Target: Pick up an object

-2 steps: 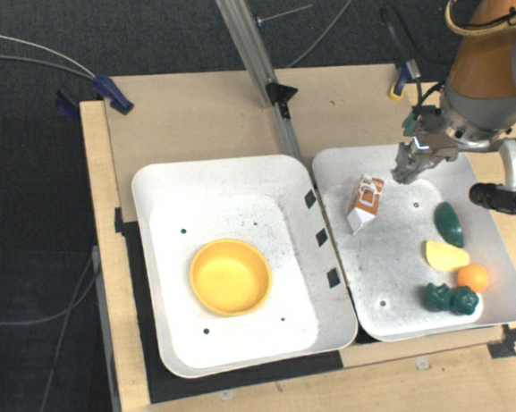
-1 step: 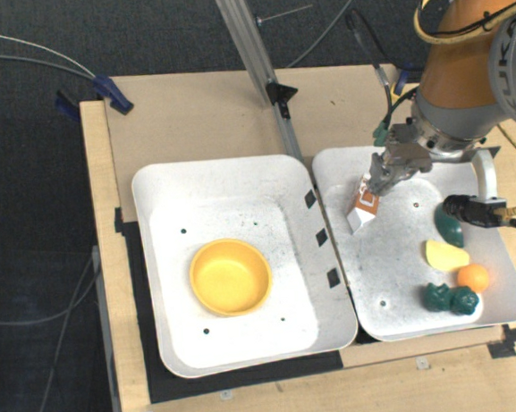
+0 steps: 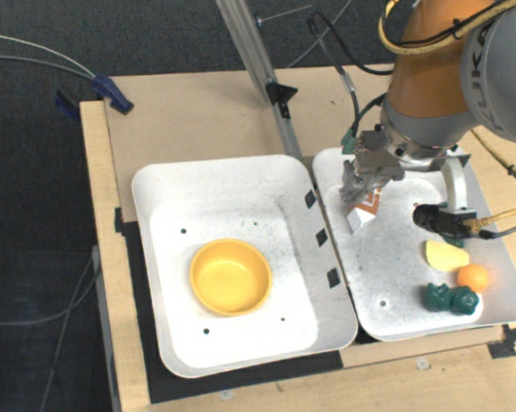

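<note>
The arm (image 3: 447, 58) reaches down over the right bin (image 3: 402, 309), its gripper (image 3: 364, 202) clasping a small white-and-orange carton (image 3: 364, 212).

A small white and orange carton (image 3: 363, 211) sits tilted between the gripper's (image 3: 359, 202) fingers in the right bin (image 3: 401, 305), near that bin's left wall, toward its far end.
</note>
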Controlling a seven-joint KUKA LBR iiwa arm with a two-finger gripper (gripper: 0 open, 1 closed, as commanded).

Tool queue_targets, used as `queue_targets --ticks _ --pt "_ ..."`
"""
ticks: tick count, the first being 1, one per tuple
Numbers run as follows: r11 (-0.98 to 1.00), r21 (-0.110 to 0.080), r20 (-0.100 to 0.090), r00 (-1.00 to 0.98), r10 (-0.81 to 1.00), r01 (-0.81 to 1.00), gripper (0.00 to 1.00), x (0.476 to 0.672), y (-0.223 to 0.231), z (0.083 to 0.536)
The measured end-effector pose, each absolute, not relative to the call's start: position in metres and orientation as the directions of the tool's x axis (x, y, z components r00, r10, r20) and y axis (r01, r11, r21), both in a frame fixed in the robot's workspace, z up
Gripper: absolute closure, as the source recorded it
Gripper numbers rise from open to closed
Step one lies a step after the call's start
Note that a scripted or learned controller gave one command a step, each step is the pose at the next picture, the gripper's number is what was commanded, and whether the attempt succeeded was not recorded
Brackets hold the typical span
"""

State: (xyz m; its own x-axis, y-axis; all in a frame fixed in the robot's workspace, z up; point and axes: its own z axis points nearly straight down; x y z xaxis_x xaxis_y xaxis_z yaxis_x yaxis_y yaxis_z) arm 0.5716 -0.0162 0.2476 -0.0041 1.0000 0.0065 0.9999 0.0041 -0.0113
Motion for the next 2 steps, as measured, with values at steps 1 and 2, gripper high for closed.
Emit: queue_targets --ticks 1,2 --pt "0.006 -0.015 0.006 -0.005 1.000 1.000 1.00 0.555 0.038 0.234" --pt "0.004 -0.019 0.004 -0.004 1.000 1.000 1.00 0.530 0.091 0.226"
